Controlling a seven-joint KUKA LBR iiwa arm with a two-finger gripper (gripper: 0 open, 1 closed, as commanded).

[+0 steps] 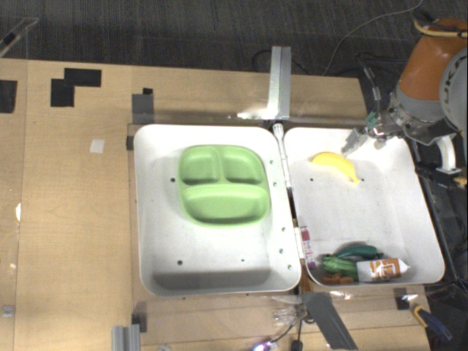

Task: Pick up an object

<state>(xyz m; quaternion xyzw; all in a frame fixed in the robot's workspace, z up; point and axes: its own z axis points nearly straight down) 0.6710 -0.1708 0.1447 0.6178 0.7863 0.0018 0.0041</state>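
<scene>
Banana (336,166) in right bin (409,218); tray (222,183) left.

No readable text anywhere, orange-and-white label on the small bottle (382,269) lying in the right bin (431,225) too blurred to read, no numbers or signs legible

A light wooden table (66,218) is seen from above. Black rectangular marks (73,85) are set near its far left corner, and a small pale square (97,146) lies further in. Beyond the far edge, a dark grey carpeted floor (183,13) is visible, crossed by a thin cable (373,24) towards the right. A metal upright bracket (281,79) is fixed at the far edge.
</scene>
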